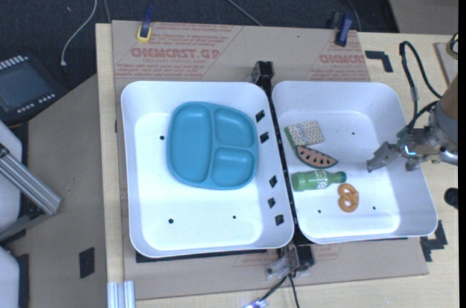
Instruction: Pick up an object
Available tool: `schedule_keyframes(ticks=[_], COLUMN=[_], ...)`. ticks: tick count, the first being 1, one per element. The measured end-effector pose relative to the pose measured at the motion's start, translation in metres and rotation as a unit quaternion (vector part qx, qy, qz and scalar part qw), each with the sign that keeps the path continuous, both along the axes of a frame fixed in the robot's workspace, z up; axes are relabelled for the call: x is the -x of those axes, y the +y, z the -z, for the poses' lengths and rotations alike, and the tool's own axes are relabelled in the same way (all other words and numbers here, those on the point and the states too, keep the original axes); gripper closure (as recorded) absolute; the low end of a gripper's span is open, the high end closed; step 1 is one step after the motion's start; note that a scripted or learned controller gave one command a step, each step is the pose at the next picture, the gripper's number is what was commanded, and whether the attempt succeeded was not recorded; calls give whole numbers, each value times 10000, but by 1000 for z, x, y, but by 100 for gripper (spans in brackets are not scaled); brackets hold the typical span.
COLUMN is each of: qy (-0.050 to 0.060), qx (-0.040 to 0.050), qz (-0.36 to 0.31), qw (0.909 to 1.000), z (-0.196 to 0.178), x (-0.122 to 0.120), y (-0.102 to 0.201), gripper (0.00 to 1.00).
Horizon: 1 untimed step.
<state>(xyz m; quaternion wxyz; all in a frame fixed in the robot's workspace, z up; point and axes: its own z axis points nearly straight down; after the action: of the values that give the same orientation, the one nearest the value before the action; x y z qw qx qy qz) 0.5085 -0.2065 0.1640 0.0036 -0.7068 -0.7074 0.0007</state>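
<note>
Brown cardboard (240, 37) lettered "CHEMCAST GP" beneath white bins (204, 241); jaws (397, 154) spread, nothing held.

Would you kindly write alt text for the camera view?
A grey arm's two-finger gripper hangs open over the right white bin, which holds a green bottle, watermelon slice, pretzel and speckled card. The left white bin holds a blue divided plate.

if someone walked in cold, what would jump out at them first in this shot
The big light-blue divided plastic plate lying flat in the left white bin grabs the eye first. Next, a small cluster in the right white bin: a green toy bottle on its side, a watermelon slice, a pretzel. The grey two-finger gripper sits at that bin's right side, apart from them.
</note>
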Motion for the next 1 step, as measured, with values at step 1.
schedule_keyframes(ticks=[1], qy=[-6], qx=[3], qz=[-1], qw=[10000], z=[47], x=[-5], y=[8], gripper=[0])
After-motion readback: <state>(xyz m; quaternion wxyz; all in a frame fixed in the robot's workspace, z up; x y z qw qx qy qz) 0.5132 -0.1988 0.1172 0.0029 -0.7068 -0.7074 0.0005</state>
